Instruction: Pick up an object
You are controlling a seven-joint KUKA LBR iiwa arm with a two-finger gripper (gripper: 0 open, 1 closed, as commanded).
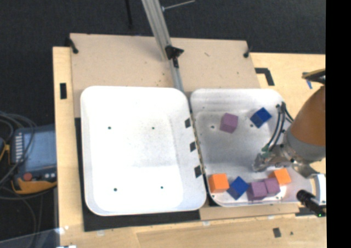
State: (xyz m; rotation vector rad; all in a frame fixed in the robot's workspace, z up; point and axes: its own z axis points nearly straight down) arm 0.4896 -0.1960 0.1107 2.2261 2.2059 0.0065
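Small orange cube (282, 175) beside the two-finger gripper (267, 160), right white bin (236, 99).
Finger state: cannot tell.

1. My arm (310, 126) runs off the right edge, so I see just the part nearest the right bin (236, 101).
2. My gripper (269, 160), over that bin's right side, is too small and blurred to read.
3. The orange block (283, 175) at the bin's lower right is partly hidden under my wrist.
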